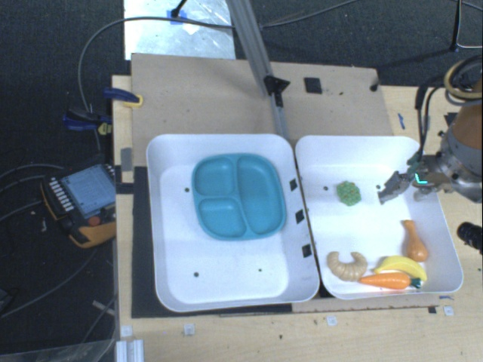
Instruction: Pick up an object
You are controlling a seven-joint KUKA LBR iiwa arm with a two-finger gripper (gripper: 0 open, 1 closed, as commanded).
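The gripper (391,188) hangs over the right bin (362,153) near a green broccoli piece (348,193); whether its jaws are spread or pressed together is unclear.

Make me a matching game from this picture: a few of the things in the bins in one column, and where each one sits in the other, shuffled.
Things:
1. blue plate
2. broccoli
3. carrot
4. croissant

Places:
A. right bin, upper middle, alone
B. left bin
C. right bin, front edge, just below the banana
D. right bin, front left

Pairs: 1-B, 2-A, 3-C, 4-D
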